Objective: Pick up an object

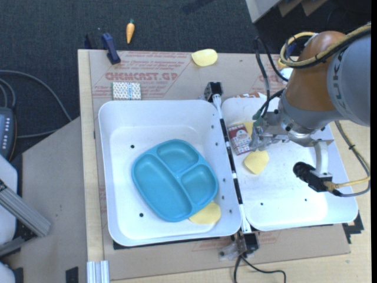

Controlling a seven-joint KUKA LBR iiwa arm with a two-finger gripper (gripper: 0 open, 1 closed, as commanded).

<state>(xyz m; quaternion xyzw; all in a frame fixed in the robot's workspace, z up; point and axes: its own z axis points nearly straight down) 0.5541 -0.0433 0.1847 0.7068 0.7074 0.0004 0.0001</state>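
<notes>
— Where's the claw (263, 139) right now?

— Down low in the right bin (306, 208), close to the wall it shares with the left bin (118, 175). The grey arm (330, 87) with its orange band comes in from the right and covers most of what's behind the claw.

— What's the biggest thing around it?

— Well off to its left, the blue divided plate (174, 178), lying flat in the left bin. A pale yellow piece (206, 214) pokes out from under the plate's near edge, down and left of the claw.

— And closer in?

— Just left of the claw there's a small red and white packet (238, 138), lying against the dividing wall. Right below the claw sits a yellow chip-shaped object (256, 161), so near the tips that I can't say whether they touch it.

— Is it gripping anything?

— I can't tell. From here the tips are too dark and crowded to see if they're spread or closed, and nothing is plainly between them.

— Anything outside the bins?

— Up and to the left of the claw, on the cardboard, another yellow piece (204, 57). Far to the left, a small patterned packet (126, 90), a blue clip (110, 48), and beyond the bench edge a tiny orange carrot (130, 32).
</notes>
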